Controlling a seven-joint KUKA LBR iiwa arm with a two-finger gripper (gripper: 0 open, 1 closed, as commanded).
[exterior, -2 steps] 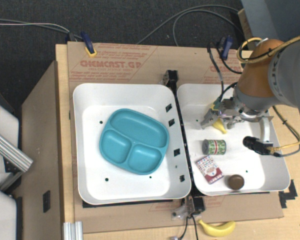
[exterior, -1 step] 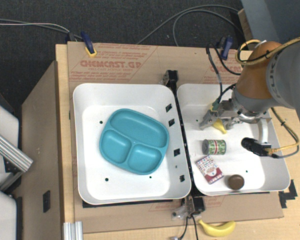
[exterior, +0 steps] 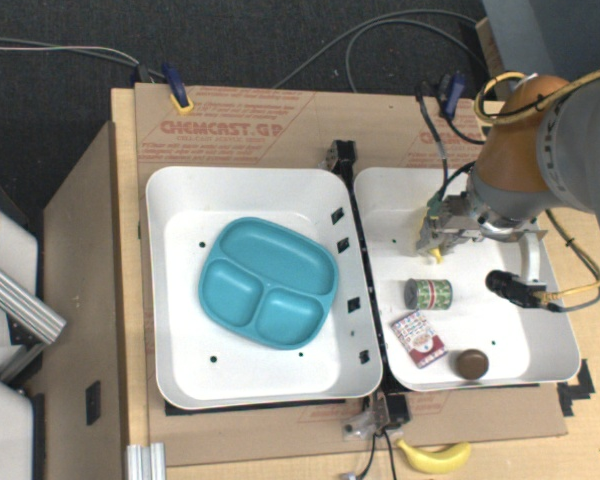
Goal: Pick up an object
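Brown cardboard covers the desk [exterior: 90,268] under two white bins. I cannot tell how the pincer [exterior: 438,240] is set; it hangs low in the right bin [exterior: 545,353], near the back. Just in front of it lies a small green can [exterior: 428,293] on its side. It is round and smooth, so I think pinching across its middle works best. Nearer the front sit a flat card pack [exterior: 419,337] and a brown ball [exterior: 471,364]. A blue plastic tray [exterior: 268,282] rests in the left bin [exterior: 180,368].
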